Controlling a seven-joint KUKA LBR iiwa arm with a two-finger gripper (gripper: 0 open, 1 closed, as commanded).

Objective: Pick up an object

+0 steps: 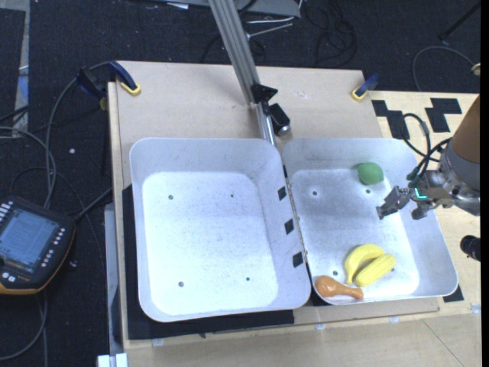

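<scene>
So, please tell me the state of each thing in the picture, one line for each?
Gripper: above the right bin, holding nothing.
Green ball: resting in the right bin, untouched.
Bananas: lying near the bin's front edge.
Orange object: lying beside the bananas.

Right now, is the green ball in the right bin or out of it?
In. The green ball rests on the right bin floor near its far edge, apart from the hand.

A robotics lab — a plywood bench (191, 105) with clamps, loose cables (46, 151) across dark carpet, a teach pendant (27, 243) at nine o'clock, an aluminium camera mast (237, 44) at twelve.
</scene>
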